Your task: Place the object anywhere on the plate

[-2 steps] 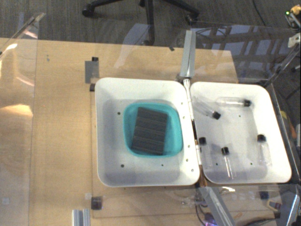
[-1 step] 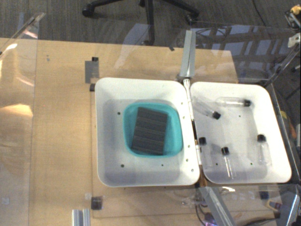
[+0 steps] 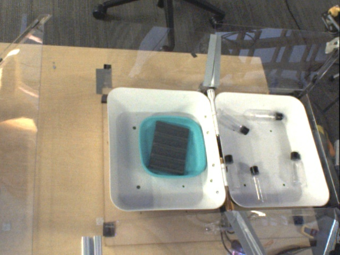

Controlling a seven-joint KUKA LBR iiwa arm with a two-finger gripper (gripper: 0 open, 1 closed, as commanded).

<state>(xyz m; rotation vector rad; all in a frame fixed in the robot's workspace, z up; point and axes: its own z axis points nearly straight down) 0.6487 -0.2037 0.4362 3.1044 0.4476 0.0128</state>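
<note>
While how far the gripper is open cannot be told, the dark ribbed block lies flat on the rounded teal plate, inside its rim, in the left white bin, and clear, black-capped tubes lie scattered across the right bin.

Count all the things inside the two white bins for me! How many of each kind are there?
Teal plate: 1
Dark grey ridged block: 1
Clear tubes with black caps: 5
Total: 7
</note>
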